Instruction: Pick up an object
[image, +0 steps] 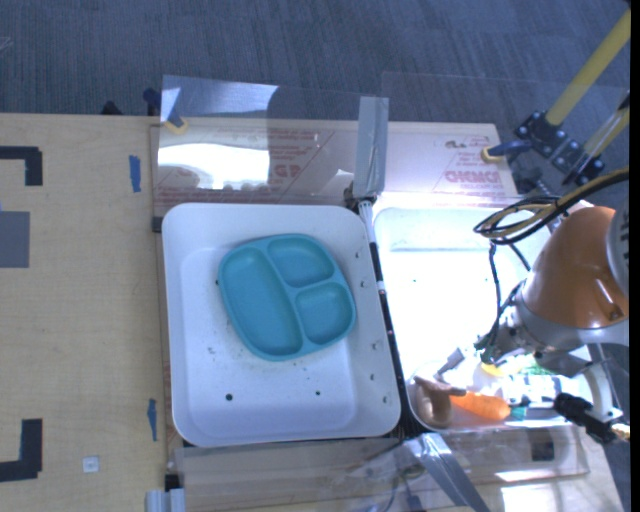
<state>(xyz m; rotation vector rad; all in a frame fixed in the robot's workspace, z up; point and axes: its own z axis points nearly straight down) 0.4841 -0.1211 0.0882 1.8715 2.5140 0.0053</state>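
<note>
Jaws (478, 362) state unclear, low in the right bin (430, 260) over an orange carrot (478, 406).

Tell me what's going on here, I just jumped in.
The arm has reached down into the right bin, with its hand low near that bin's front edge. Just below it lie a carrot and a brown bowl. Glare and clutter hide whether the hand has hold of anything. The left bin holds a teal divided plate, lying flat and untouched.
</note>
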